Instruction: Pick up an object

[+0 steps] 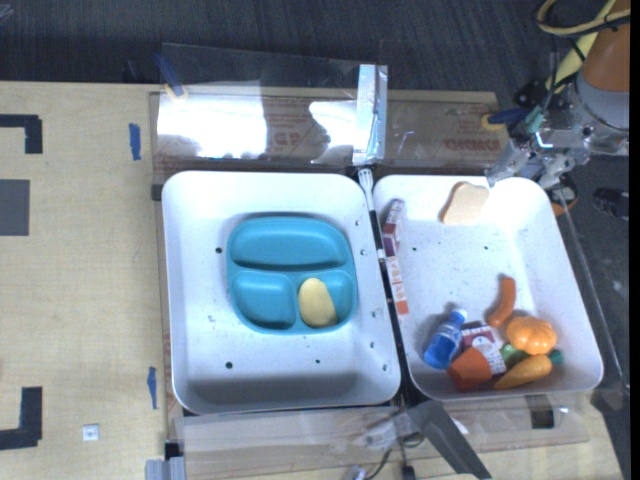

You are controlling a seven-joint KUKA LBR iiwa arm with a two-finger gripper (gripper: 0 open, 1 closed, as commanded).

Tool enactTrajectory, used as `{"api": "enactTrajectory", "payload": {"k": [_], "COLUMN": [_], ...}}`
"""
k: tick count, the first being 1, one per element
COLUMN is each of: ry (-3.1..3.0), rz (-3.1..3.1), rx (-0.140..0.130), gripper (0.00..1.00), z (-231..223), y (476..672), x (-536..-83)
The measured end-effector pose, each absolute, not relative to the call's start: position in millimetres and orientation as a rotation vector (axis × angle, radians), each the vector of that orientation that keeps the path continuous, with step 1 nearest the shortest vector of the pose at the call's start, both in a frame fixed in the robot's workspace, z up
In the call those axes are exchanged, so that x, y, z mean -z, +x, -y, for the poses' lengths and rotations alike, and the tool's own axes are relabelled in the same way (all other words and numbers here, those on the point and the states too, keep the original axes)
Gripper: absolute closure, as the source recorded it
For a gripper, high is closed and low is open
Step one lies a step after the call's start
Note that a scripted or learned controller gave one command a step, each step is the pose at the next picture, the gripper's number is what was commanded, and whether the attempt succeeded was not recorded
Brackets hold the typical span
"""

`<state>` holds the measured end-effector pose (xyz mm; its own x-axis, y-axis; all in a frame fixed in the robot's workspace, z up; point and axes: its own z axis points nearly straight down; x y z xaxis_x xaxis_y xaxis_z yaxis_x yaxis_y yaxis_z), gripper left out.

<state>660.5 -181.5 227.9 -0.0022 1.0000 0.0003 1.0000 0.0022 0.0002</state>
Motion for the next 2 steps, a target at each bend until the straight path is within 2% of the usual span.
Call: {"api": "enactTrajectory", "payload": {"k": [1, 2], "ry": [-2.263, -2.177], "rz": [2.166, 2.27], "rx": [0.003, 0.007], "gripper": [0.0, 0.0], "z": [214.7, 198.5], "y": [624.6, 574.2], "x": [-122.2, -87.0]}}
